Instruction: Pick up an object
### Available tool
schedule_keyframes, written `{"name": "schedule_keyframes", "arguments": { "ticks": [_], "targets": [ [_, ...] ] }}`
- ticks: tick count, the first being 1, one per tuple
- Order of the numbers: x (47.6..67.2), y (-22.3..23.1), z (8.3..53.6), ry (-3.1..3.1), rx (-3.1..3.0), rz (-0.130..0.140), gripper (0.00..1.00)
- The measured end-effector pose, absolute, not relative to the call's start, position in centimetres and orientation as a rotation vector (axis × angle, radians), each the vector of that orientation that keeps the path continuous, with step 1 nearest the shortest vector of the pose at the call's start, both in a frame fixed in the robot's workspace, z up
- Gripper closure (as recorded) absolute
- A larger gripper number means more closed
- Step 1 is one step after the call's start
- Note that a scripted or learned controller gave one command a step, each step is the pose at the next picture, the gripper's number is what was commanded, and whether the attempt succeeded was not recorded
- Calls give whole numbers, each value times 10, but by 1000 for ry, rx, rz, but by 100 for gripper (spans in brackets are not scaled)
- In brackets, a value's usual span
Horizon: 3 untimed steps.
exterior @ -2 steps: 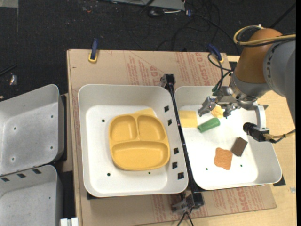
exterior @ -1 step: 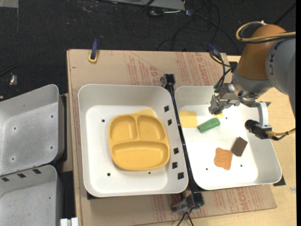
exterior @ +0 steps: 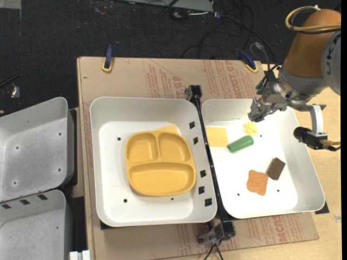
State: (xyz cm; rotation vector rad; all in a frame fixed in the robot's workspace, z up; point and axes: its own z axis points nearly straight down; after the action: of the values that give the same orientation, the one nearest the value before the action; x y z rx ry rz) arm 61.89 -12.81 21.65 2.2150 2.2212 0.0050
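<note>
Dark speckled floor (exterior: 49,31) with loose cables (exterior: 227,42); cardboard-topped counter (exterior: 152,75), two blue clamps (exterior: 108,57) at its far edge; grey perforated panels (exterior: 32,140) at left.

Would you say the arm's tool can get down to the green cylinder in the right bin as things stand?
Probably yes. The tool hangs over the right bin, and the green cylinder lies in the open, apart from the yellow square and the small yellow piece.
</note>
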Motion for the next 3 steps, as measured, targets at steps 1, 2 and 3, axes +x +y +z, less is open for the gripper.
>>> {"name": "schedule_keyframes", "arguments": {
  "ticks": [1,2,3],
  "targets": [
    [625,-129,261,2221,2214,5,100],
    [626,-129,284,2222,2216,3,100],
    [605,-75,281,2231,2215,0,100]
  ]
}}
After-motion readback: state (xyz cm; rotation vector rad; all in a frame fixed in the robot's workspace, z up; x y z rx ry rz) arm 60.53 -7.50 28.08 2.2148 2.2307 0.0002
